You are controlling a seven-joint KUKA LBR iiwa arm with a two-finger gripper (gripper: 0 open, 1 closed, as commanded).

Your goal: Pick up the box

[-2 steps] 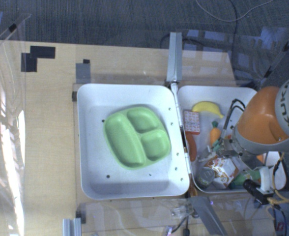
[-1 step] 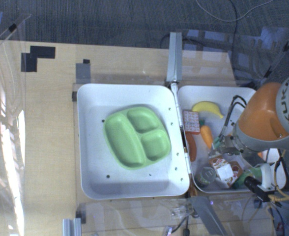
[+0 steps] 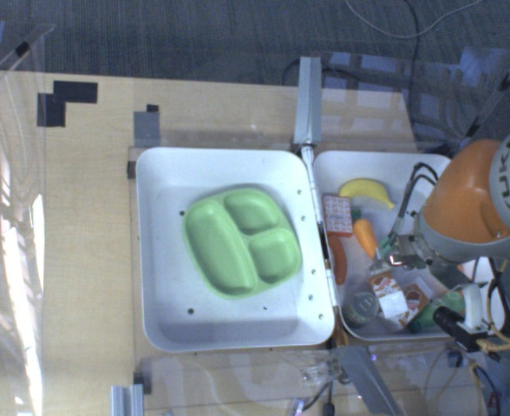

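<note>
The gripper (image 3: 396, 258) is lowered into the crowded right bin (image 3: 428, 165); its state cannot be told. A neighbouring carrot (image 3: 364, 237), not the box (image 3: 336, 213), could be seized.

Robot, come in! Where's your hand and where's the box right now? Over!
Hand low in right bin, grip unclear. Box beside carrot, near banana, not held. Green tray in left bin.

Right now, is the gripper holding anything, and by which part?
Cannot be told. The gripper is low in the right bin, just above the box; the arm hides any hold.
</note>
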